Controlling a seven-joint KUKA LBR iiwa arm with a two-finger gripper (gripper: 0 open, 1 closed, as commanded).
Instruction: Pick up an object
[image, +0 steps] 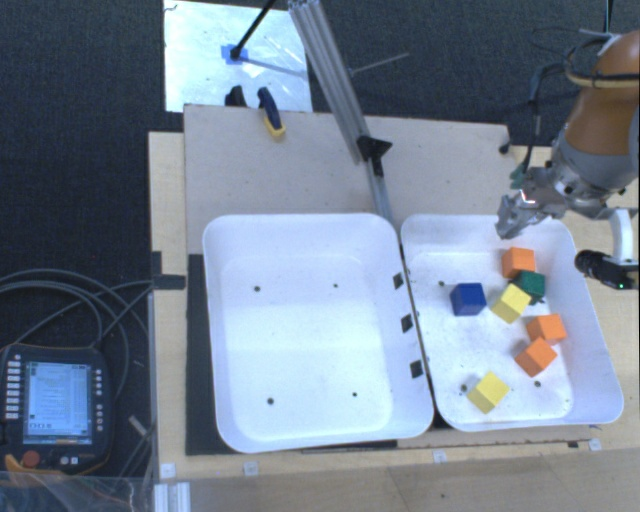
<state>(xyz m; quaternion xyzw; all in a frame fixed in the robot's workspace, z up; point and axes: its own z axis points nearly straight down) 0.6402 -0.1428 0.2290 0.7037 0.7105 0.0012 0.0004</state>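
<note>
White moulded plastic forms the two shallow bins, smooth with rounded corners; the left bin (300, 330) and the right bin (590, 400) touch along their inner rims near the middle of the pale, matte bench (440, 165). In the right bin lie small hard-edged cubes. An orange cube (518, 261) sits nearest the bin's far edge, with a green cube (532, 284) touching it and partly covered by a yellow cube (511, 302). A blue cube (467, 298) lies just beside that yellow one, toward the bin's inner rim. Two more orange cubes (546, 328) (536, 356) sit close together by the outer rim, and a second yellow cube (489, 391) lies near the front edge. The grey metal tool (515, 222) hangs over the bin's far edge, just above the first orange cube; it is small and blurred, so I cannot tell its state. The arm (605, 110) is cut off at the picture's right edge.
</note>
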